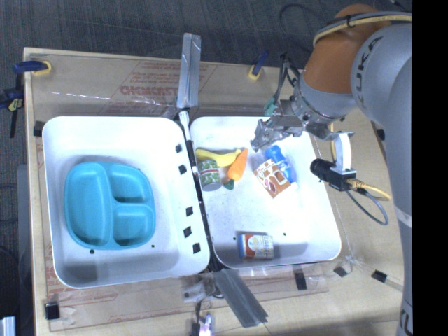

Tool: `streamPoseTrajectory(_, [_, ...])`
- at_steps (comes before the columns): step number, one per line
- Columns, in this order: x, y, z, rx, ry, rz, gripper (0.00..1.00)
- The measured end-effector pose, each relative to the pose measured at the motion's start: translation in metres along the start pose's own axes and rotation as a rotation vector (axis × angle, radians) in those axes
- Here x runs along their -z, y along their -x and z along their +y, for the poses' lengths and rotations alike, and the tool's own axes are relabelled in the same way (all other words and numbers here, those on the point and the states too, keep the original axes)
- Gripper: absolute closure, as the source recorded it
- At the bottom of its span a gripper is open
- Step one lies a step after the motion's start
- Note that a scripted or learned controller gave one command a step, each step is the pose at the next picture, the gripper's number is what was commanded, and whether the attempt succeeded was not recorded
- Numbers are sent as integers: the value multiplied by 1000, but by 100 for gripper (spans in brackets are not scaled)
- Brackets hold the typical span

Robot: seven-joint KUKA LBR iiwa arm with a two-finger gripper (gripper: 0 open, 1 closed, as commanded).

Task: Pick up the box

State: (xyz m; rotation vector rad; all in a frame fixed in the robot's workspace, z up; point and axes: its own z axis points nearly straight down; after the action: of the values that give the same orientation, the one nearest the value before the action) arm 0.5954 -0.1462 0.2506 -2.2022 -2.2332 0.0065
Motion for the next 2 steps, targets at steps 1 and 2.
streamPoseTrajectory(1, [0,0,0,0,0,0,0])
streamPoseTrajectory(2, [-77,6,-45,23,2,-1,0])
